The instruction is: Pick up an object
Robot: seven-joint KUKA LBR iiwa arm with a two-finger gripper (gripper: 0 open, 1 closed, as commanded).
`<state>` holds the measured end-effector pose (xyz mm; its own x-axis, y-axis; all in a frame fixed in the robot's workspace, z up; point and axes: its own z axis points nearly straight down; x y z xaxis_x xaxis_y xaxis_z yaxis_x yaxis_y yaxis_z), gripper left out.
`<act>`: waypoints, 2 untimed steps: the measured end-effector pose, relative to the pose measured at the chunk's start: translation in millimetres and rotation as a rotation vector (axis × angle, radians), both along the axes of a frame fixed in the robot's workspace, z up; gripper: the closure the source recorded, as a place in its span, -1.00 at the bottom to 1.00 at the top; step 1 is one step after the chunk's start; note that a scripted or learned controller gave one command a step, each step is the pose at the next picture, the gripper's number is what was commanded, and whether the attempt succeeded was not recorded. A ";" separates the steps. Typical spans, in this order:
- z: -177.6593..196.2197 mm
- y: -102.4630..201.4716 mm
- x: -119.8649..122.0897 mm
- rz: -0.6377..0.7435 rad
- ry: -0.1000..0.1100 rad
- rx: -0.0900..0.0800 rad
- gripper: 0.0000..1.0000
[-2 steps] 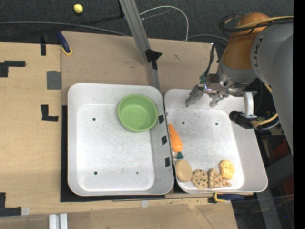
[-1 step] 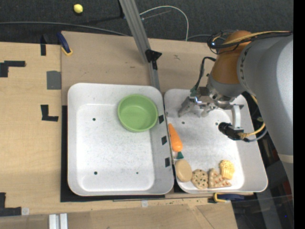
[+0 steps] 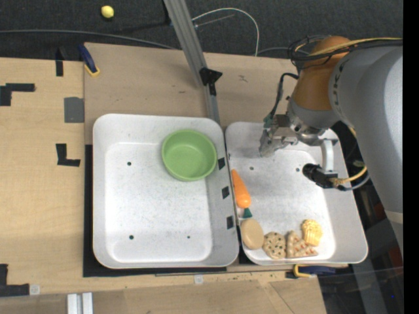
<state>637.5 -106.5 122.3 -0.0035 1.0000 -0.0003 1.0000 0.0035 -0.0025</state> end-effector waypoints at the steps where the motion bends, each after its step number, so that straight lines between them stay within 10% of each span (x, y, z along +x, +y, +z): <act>1: 43.8 6.2 -0.2 -0.001 -0.005 0.000 1.00; 2: 91.2 6.5 0.7 -0.002 -0.006 0.000 1.00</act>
<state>638.2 -99.9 213.4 -0.0017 1.0000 -0.0004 1.0000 0.0017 0.0037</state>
